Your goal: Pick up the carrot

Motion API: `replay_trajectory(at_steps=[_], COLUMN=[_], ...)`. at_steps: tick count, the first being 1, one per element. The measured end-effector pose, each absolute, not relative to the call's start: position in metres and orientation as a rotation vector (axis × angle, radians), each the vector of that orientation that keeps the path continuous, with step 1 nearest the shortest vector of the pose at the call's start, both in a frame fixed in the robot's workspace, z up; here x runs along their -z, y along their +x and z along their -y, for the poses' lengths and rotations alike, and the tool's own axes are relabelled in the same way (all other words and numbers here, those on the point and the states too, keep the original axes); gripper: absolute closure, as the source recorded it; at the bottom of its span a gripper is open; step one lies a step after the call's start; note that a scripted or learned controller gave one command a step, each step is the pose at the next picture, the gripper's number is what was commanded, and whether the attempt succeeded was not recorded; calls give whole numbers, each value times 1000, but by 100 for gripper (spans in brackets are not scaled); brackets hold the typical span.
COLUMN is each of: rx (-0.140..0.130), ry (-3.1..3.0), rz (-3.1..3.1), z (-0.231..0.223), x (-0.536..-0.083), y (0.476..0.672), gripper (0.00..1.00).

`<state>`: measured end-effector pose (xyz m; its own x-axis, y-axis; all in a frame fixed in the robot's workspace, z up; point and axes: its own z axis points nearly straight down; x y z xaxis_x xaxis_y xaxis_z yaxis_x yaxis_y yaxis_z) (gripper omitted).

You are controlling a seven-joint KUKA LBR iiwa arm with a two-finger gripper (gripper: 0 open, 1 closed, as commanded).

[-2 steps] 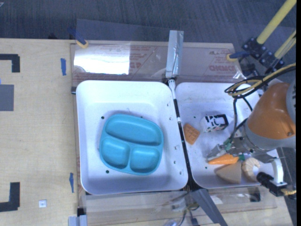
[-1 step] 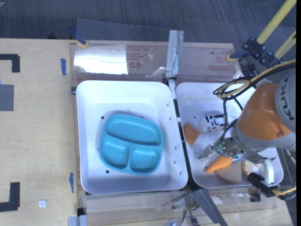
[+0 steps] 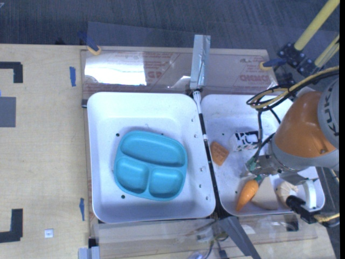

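Looks like the approach step: pincer (image 3: 260, 169) hovering just above the carrot (image 3: 246, 193) in the right bin (image 3: 226, 112), can't tell its state, next it needs to drop and close.

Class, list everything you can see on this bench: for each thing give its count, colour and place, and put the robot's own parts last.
Bins: two, white, side by side on the bench.
Divided plate: one, blue, three compartments, in the left bin.
Carrot: one, orange, near the front of the right bin, just below the gripper.
Waffle-like piece: one, tan-orange, at the left of the right bin.
Pale items: count unclear, cream and white, front right corner, partly hidden by the arm.
Arm: one, grey with orange band, over the right bin.
Gripper: one, dark, above the carrot.
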<state>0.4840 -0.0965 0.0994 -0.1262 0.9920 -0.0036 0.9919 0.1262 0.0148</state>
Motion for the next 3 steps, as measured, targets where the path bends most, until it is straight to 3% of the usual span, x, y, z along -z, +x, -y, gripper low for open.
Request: replay_trajectory(at_steps=[1,2,3], rx=[-12,-9,-12], ry=[2069,1869,1867], rz=[-2349,-2522,-2514], z=[96,108,109], x=[-99,-88,-99], y=[484,482,484], gripper=[0,0,100])
